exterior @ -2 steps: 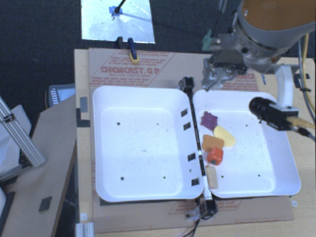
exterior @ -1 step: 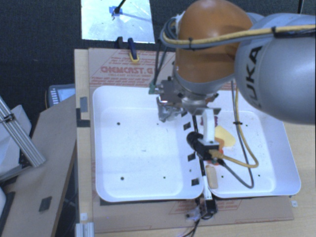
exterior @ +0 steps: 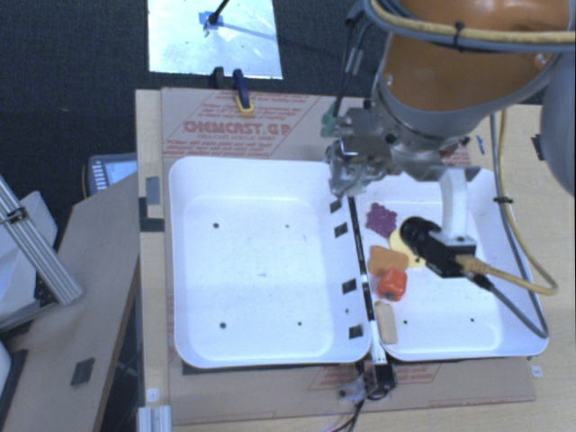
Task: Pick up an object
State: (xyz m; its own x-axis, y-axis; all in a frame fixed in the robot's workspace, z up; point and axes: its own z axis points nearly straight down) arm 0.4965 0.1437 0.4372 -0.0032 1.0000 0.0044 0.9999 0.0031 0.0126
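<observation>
My gripper [exterior: 346, 176] hangs over the divider between the bins, but the arm [exterior: 468, 52] hides much of it; I cannot tell its state. In the right bin [exterior: 468, 331], a tan stick [exterior: 386, 322] lies lengthwise along the divider, beside a red piece [exterior: 392, 283].

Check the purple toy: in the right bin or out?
In: purple toy lies on the right bin floor, near the divider.
</observation>
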